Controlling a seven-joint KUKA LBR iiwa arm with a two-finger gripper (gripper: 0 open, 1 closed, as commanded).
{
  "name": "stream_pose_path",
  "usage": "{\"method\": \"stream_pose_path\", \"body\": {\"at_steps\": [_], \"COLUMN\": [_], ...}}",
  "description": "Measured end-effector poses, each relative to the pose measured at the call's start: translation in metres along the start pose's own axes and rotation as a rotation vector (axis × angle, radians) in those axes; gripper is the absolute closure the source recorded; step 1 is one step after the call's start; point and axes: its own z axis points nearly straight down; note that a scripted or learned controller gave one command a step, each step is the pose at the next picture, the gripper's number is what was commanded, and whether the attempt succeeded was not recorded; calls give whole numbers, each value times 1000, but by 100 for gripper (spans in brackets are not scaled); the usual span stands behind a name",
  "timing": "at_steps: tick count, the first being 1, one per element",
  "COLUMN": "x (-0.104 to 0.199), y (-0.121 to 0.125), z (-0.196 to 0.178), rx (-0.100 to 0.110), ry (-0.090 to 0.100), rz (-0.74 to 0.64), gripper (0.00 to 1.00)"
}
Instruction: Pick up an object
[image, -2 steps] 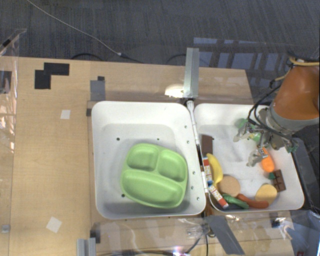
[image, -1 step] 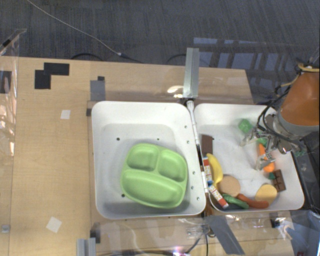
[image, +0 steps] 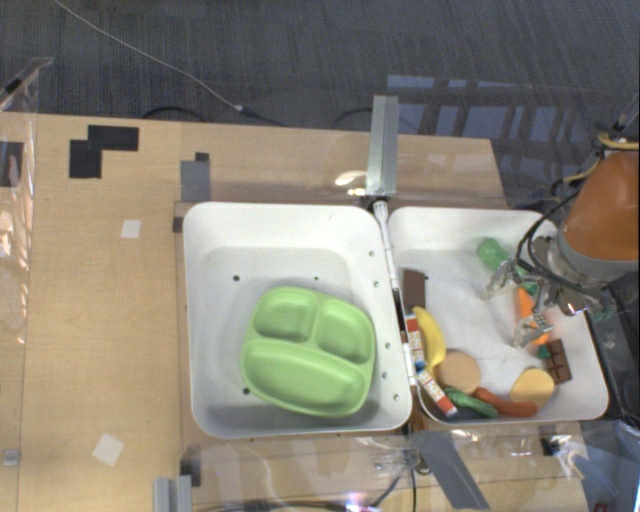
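Toy carrot (image: 525, 300) under my gripper (image: 532, 312) looks light, stiff and slick, best pinched mid-body; gripper state I cannot tell.

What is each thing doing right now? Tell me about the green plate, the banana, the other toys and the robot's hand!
Green plate: lying flat in the left bin, right way up.
Banana: lying in the right bin, beside the bin's left wall.
Round tan toy: lying below the banana.
Green toy: lying by itself near the arm.
Gripper: low over the right bin; grip unclear.
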Motion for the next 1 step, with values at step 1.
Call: {"method": "stream_pose_path", "body": {"at_steps": [1], "x": [17], "y": [6], "z": [-1], "rx": [1], "ry": [-2], "rz": [36], "gripper": [0]}}
